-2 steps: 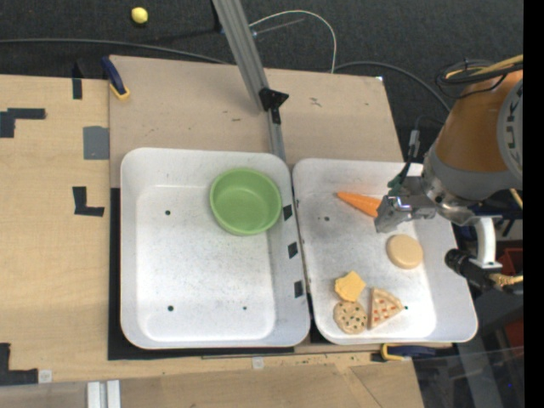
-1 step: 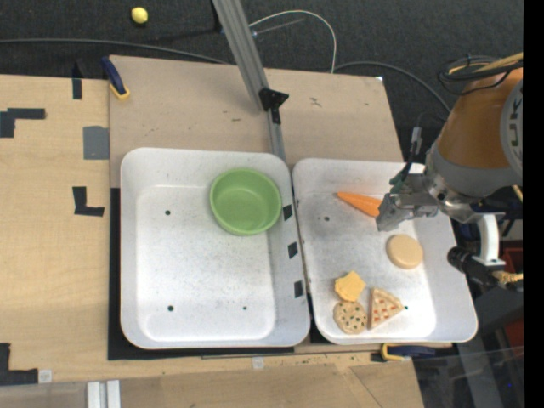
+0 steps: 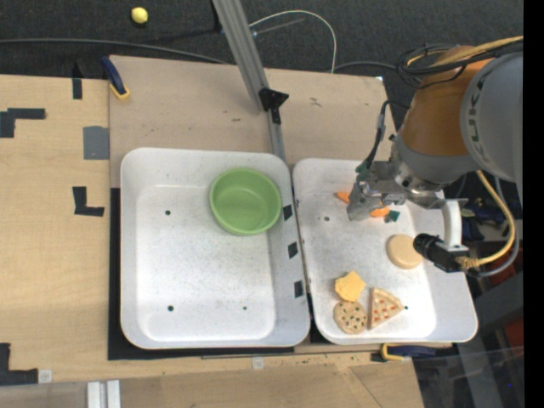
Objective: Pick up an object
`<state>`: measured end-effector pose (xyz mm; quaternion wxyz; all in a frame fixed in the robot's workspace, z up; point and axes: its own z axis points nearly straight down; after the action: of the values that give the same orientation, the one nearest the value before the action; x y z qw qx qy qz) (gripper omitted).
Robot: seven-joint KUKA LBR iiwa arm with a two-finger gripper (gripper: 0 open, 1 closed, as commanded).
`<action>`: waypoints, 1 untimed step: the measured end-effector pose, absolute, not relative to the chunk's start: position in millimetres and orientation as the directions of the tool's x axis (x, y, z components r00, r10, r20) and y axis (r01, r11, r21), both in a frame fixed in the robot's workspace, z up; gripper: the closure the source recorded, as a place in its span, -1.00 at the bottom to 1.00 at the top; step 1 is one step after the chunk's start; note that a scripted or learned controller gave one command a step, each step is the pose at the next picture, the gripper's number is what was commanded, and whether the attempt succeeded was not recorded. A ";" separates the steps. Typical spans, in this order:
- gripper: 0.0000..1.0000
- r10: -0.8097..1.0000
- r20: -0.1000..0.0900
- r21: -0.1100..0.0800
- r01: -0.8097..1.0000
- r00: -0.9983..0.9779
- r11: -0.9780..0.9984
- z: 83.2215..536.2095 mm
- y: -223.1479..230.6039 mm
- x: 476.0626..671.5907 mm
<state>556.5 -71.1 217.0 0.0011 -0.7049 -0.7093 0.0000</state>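
a: what could go wrong here?

b: the grey metal hand [image 3: 367, 202] sits low in the right shallow white bin [image 3: 327, 253], over small orange and green pieces [image 3: 381, 213] that look thin. it could close on nothing or nudge them aside.

a: and the arm's pose?

b: the grey arm with its orange band [image 3: 442, 113] reaches in from the right, wrist bent downward. whether the hand is apart or together cannot be told.

a: other candidates?

b: a round beige biscuit-like disc [image 3: 404, 252] nearby, and a green plastic bowl [image 3: 245, 201] in the left white bin [image 3: 144, 253] on the table.
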 end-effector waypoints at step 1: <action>1.00 1.000 0.002 -0.001 1.000 -0.008 0.008 214.1 -10.4 575.8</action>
<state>575.8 -10.4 214.1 0.0013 -0.7043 -0.7099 -0.0003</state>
